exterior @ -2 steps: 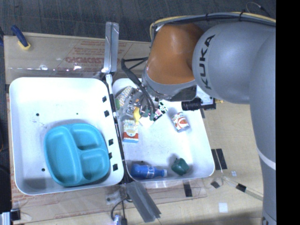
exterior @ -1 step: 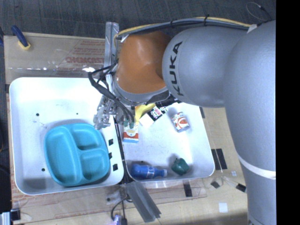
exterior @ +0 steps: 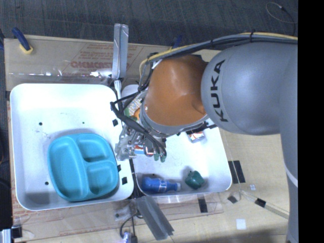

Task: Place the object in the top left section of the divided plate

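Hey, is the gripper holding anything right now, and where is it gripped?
Cannot be told: the gripper is a blurred cluster between the two bins, and nothing clearly shows between it.

I see the divided plate [exterior: 81, 166] as smooth turquoise plastic with a soft sheen. The left bin [exterior: 30, 110] looks like matt white plastic. The arm [exterior: 243, 95] has a satin grey shell; its orange band [exterior: 174, 92] shines glossily. The bench [exterior: 253, 156] looks like pale wood.
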Controlling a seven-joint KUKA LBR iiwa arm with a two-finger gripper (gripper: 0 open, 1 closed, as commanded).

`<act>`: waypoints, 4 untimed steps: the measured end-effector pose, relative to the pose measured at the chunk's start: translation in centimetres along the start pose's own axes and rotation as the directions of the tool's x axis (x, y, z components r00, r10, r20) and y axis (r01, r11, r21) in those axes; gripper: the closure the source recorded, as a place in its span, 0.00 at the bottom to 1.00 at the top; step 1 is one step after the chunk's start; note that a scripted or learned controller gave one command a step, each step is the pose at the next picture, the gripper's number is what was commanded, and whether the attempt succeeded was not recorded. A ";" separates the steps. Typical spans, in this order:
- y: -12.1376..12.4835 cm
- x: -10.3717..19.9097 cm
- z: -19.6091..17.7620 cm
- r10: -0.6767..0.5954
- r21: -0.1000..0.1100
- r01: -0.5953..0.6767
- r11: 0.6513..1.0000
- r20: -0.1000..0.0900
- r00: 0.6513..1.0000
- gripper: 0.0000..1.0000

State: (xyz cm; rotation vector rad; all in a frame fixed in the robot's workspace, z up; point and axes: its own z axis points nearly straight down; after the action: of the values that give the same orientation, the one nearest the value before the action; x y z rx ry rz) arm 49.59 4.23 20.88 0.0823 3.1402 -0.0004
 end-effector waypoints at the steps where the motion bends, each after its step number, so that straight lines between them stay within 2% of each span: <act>1: 3.1 -2.4 -3.6 -0.086 0.000 0.086 0.996 0.001 0.996 1.00; 2: 6.7 -2.4 4.5 -0.125 0.000 0.125 0.992 -0.003 0.992 1.00; 3: 4.0 1.7 -3.7 -0.199 0.000 0.199 0.980 0.002 0.980 1.00; 4: 4.6 -3.5 1.8 -0.309 0.000 0.309 0.951 0.000 0.951 1.00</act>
State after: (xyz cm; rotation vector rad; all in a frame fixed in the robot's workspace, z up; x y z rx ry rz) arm 53.30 8.67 19.12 -0.4097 3.1141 0.0001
